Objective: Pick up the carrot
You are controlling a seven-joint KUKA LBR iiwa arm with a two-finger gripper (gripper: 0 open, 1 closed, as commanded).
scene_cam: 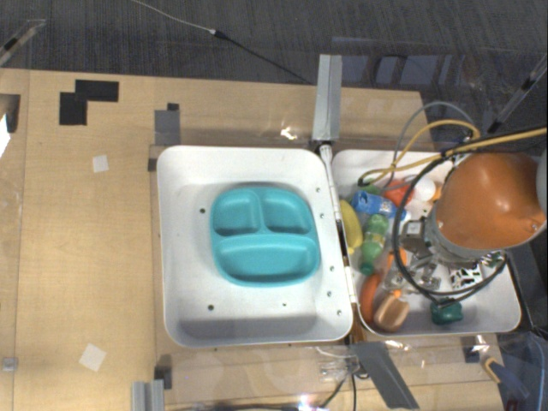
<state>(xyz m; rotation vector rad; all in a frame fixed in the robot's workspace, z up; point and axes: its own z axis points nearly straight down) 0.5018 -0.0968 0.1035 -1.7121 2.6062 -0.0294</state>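
Note:
The carrot (372, 291), an orange tapered piece, lies near the front left corner of the right bin (505, 315), beside a tan bread-like piece (392, 312). The arm's orange band (490, 200) hangs over the middle of this bin. Below the band, the gripper (416, 257) points down among the toys, just up and right of the carrot. Cables and the wrist hide its tip.
A teal divided plate (261, 234) rests in the left bin (184, 315). The right bin also holds a yellow banana (349, 221), a blue item (370, 202), a green item (374, 235), a red-orange item (399, 193) and a dark green piece (447, 313).

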